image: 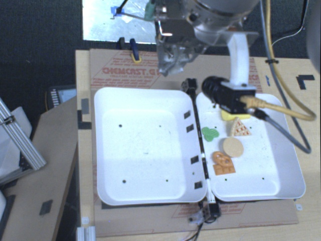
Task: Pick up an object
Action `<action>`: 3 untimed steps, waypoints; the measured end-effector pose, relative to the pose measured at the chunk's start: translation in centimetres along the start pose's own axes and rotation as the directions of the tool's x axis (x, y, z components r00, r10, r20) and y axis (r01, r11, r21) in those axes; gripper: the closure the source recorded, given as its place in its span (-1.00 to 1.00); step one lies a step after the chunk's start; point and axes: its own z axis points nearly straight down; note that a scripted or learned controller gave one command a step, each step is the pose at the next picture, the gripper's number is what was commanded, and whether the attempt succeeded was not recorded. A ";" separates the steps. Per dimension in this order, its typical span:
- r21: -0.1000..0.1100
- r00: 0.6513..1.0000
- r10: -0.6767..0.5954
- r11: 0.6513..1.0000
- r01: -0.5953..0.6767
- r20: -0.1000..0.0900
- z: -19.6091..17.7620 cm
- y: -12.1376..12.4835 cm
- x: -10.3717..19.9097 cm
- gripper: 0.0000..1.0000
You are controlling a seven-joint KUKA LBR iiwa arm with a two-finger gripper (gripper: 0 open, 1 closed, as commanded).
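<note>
Several small items lie in the right bin [281, 185]. A green piece [209, 133] rests near the divider, with an orange-and-white waffle wedge [241, 128] to its right. Below them are a tan round disc [232, 147] and an orange-brown waffle block [223, 162]. A yellow piece [230, 116] peeks out from under the robot's black attachment. My gripper [172, 63] hangs high over the back rim of the left bin [105, 134], well apart from all the items. Nothing shows between its tips.
The two bins meet at a black-clipped divider [198, 134]. They sit on a cardboard sheet [125, 69] with a blue-and-yellow clamp [134, 51] at its back edge. A yellow cable [286, 109] arcs over the right bin's back. An aluminium rail [17, 139] stands off the bench's left side.
</note>
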 end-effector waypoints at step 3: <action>-0.005 1.000 -0.012 1.000 0.012 -0.005 -3.3 0.1 0.0 1.00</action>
